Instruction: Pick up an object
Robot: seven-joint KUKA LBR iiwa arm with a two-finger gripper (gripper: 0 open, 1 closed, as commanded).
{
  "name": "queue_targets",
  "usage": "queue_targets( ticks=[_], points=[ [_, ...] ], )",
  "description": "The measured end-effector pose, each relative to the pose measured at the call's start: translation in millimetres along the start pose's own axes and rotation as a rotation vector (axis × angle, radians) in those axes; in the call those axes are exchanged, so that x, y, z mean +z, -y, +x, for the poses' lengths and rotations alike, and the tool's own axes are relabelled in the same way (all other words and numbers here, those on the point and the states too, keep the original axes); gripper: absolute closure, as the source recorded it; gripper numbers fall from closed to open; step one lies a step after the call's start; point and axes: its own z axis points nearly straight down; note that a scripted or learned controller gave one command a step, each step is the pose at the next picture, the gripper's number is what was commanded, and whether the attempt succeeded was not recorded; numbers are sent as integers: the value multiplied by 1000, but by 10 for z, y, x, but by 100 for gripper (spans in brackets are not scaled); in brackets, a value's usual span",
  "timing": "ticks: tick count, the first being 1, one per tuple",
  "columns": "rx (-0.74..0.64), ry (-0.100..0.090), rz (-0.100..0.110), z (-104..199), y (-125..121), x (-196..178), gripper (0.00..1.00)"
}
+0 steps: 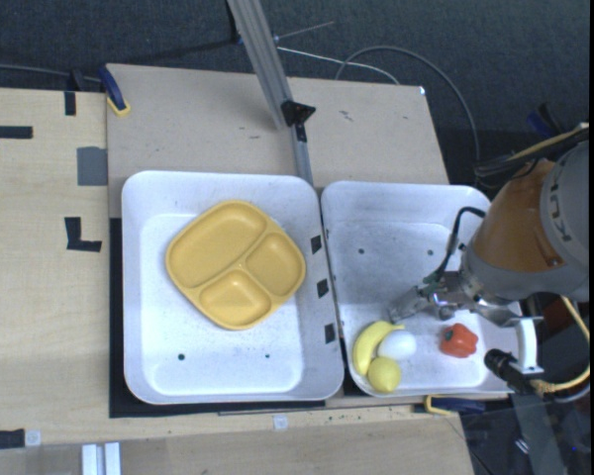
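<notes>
Four small objects lie in the right bin (376,216) near its front edge: a yellow banana (370,340), a white egg-shaped object (401,344) touching it, a yellow lemon (384,373) just in front of them, and a red pepper-like object (459,340) to the right. My gripper (431,302) hangs low over the right bin, just behind these objects, between the egg and the red object. Nothing is visibly held in it. The grey arm with its orange band (515,231) comes in from the right and hides part of the bin's right side.
The left bin (148,364) holds a yellow plate (236,263) with three compartments. A grey metal pole (267,57) slants down from the top to the ridge between the bins. Cables run behind the right bin.
</notes>
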Motion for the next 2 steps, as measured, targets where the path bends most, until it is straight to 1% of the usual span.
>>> queue_targets(
  ticks=[1, 2],
  points=[
    [-1, 2, -7, 1, -1, 63, 0],
    [-1, 1, -6, 7, 3, -34, 100]
  ],
)
